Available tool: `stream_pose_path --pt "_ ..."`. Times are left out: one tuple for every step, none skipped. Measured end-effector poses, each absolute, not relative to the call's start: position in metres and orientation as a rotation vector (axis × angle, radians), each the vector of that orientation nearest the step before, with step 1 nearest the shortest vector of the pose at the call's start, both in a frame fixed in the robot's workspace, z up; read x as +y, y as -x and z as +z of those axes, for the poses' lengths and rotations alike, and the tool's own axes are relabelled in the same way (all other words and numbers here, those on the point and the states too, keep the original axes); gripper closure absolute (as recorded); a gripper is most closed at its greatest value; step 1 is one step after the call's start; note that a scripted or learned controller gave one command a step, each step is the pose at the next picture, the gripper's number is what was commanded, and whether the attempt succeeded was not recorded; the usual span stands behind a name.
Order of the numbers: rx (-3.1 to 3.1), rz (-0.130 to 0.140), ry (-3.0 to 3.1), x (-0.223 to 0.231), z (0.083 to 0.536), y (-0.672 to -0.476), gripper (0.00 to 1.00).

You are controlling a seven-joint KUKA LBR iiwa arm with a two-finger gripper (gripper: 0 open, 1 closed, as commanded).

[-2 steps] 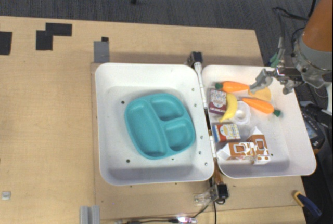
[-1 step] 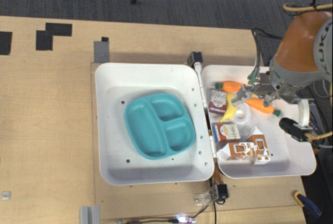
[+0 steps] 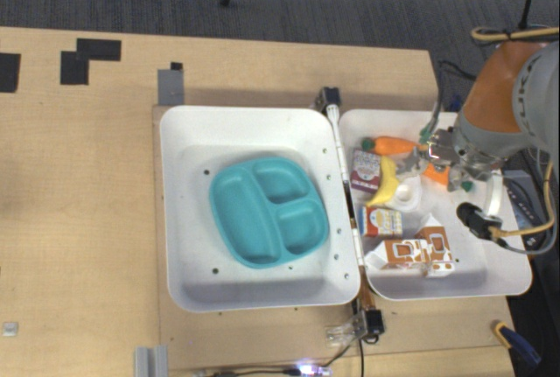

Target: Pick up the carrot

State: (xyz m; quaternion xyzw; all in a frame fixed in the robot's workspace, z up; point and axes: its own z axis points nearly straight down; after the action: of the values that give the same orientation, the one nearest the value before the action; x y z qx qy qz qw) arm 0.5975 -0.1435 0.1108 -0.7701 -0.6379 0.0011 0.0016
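Observation:
The carrot [image 3: 391, 145], orange with a small green end at its left, lies at the back of the right bin [image 3: 499, 279]. My gripper [image 3: 426, 157] hangs over that bin just right of the carrot's thick end, very close to it. Whether it touches the carrot cannot be told. The arm's grey wrist and orange band [image 3: 490, 95] rise to the right of it.
A yellow banana [image 3: 388, 178], a dark snack packet [image 3: 365, 167], a red box [image 3: 382, 221], a brown-and-white carton [image 3: 420, 251] and a small orange item [image 3: 436, 176] crowd the right bin. The left bin [image 3: 188, 279] holds a teal divided plate [image 3: 267, 211].

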Motion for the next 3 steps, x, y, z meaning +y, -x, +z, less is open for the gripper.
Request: stream_pose_path --pt "-1.993 -0.011 2.432 -0.172 0.088 -0.608 0.00" --pt "-2.002 -0.017 2.431 -0.170 0.100 -0.611 1.00" --pt "-2.001 -0.016 2.431 -0.170 0.100 -0.611 0.00"
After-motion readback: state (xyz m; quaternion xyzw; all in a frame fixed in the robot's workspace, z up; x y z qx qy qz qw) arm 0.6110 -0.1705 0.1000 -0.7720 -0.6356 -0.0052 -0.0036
